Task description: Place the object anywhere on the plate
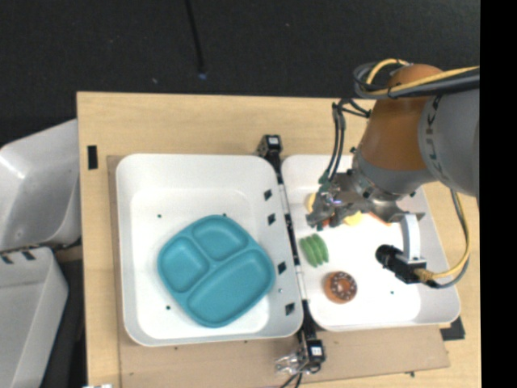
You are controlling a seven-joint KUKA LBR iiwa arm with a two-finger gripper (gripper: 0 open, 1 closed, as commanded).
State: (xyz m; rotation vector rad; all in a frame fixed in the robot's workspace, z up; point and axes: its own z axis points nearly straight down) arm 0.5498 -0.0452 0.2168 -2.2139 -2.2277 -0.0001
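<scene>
We see the end effector [321, 210] low in the right bin [420, 301], just above a green item [314, 250]; we cannot tell its state. A donut [341, 286] lies near; the blue plate [215, 270] sits in the left bin [137, 186].
</scene>
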